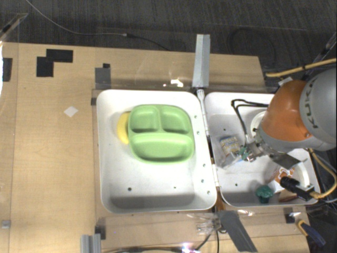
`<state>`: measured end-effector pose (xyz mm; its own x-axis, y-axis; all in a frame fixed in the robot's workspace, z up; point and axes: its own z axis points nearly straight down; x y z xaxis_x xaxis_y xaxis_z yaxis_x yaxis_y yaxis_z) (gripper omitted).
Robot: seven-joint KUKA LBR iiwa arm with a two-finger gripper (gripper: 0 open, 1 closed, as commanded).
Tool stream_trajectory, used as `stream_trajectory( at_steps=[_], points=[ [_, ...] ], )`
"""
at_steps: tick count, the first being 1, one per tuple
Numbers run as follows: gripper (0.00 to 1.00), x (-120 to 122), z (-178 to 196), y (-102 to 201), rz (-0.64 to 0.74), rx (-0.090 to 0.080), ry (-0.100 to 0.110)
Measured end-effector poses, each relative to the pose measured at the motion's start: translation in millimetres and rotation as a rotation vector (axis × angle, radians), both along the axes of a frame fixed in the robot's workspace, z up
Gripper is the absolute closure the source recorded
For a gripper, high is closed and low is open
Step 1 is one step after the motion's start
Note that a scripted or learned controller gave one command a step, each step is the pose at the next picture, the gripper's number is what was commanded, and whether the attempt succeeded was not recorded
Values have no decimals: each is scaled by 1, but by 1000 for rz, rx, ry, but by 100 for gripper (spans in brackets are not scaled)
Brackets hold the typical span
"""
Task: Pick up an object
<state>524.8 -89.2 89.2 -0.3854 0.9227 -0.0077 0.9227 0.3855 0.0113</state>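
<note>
While the gripper (243,153) (state unclear) hovers, a smooth green tray (160,133) lies opposite.

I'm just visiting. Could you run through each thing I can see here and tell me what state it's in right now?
Green divided tray: right way up in the left bin, compartments bare.
Yellow object: mostly tucked under the tray's left edge.
Gripper: low in the right bin, beside a small packet.
Teal object: lying loose near the right bin's front wall.

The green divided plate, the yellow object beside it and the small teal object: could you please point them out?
green divided plate (159,133): camera view, large lower compartment.
yellow object (122,128): camera view, exposed left edge.
small teal object (264,193): camera view, its top.
</note>
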Motion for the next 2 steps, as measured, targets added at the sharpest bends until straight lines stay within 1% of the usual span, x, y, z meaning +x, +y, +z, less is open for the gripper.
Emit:
stream_trajectory(
  at_steps=[1, 2],
  points=[
    [100, 3, 12, 0, -1, -1, -8],
    [100, 41, 113, 47, -160, 4, 8]
  ],
)
